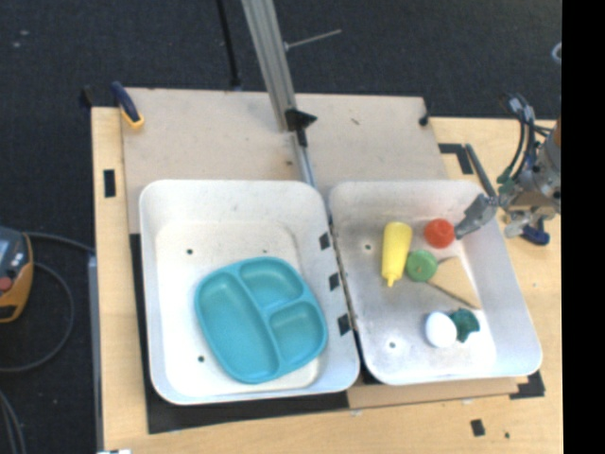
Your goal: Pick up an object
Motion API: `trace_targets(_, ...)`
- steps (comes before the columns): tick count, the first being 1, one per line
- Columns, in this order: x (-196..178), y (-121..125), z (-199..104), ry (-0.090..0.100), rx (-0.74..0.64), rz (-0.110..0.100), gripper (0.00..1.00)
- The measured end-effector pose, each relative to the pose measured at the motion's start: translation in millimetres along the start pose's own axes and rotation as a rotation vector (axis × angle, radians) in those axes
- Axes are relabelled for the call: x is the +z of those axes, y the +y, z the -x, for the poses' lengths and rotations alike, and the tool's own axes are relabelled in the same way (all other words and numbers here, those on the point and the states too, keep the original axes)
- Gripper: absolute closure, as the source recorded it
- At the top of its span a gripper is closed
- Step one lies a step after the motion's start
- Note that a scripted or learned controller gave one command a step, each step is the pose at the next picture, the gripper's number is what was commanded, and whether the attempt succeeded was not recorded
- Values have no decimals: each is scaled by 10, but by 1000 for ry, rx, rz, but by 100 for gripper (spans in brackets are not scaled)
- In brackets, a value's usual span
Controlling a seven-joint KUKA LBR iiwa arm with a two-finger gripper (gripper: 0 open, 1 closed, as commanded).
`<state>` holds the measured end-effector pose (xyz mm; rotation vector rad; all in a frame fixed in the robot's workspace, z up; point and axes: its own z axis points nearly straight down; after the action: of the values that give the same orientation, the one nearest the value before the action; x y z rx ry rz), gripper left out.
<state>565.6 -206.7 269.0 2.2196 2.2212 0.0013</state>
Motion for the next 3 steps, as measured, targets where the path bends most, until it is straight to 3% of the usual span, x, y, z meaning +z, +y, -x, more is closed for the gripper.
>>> trace_targets(2, 1204, -58, 44, 0, 1, -6, 0)
trace_targets(3, 1634, -26, 84, -9, 2, 10, 0)
